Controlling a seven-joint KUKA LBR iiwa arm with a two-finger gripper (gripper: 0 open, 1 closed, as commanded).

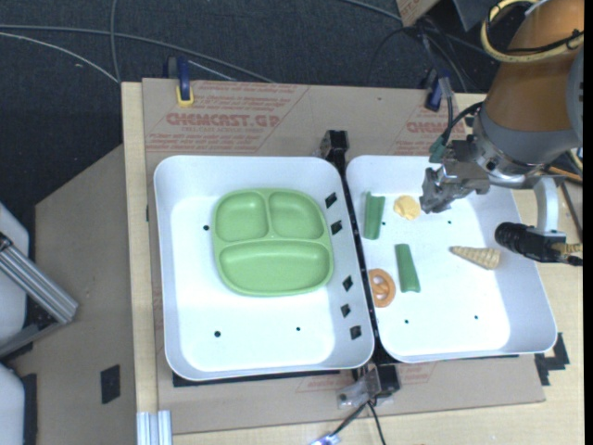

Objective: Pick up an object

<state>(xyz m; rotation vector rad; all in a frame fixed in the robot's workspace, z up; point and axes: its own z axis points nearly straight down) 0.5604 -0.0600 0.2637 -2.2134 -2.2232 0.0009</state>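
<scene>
Gripper (437, 199) hovers right of centre, just beside yellow piece (406, 208) in right bin (519, 323); grip state cannot be told. Piece judged light, small, rounded; best pinched across its middle.

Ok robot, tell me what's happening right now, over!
End effector low in right bin, beside yellow piece. Nothing seen held. Green sticks, pretzel, cone lie nearby.
</scene>
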